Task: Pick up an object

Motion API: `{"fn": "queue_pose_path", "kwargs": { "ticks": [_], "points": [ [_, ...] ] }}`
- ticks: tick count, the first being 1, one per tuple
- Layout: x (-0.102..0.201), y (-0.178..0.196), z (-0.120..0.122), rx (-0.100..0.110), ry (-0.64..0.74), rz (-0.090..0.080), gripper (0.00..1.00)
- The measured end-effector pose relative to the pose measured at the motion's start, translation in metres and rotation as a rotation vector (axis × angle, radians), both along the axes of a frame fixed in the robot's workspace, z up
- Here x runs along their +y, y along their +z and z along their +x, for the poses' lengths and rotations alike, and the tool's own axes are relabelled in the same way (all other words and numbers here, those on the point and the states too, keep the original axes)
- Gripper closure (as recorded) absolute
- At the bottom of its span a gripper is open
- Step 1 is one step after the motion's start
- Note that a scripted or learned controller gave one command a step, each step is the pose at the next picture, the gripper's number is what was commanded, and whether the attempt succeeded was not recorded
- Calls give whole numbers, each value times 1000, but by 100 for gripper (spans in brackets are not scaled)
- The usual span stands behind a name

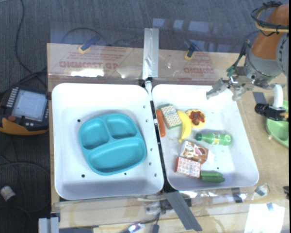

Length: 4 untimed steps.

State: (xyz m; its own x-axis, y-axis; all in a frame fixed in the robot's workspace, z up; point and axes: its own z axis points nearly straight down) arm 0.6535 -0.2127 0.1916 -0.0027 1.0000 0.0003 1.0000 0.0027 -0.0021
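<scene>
Bins are sitting side by side on the bench: the left bin (63, 130) is holding a teal divided tray (112, 142), while the right bin (242, 144) is holding the small objects. Near its middle a banana (185, 124) is lying beside a patterned box (170, 115), with a green bottle (213, 139) just right of it and a cucumber (212, 177) toward the front edge. The gripper (224, 90) is hanging over the bin's back right corner, its fingers spread apart and clamping nothing, well apart from the objects.
</scene>
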Motion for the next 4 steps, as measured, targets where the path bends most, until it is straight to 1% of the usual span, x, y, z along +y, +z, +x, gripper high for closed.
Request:
{"fn": "queue_pose_path", "kwargs": {
  "ticks": [1,2,3,4],
  "points": [
    [43,-100,-54,-3,-11,-3,0],
    [43,-90,-53,-4,-11,-1,100],
    [43,-91,-53,-4,-11,-1,0],
    [64,-103,7,-10,-111,-5,0]
  ]
}}
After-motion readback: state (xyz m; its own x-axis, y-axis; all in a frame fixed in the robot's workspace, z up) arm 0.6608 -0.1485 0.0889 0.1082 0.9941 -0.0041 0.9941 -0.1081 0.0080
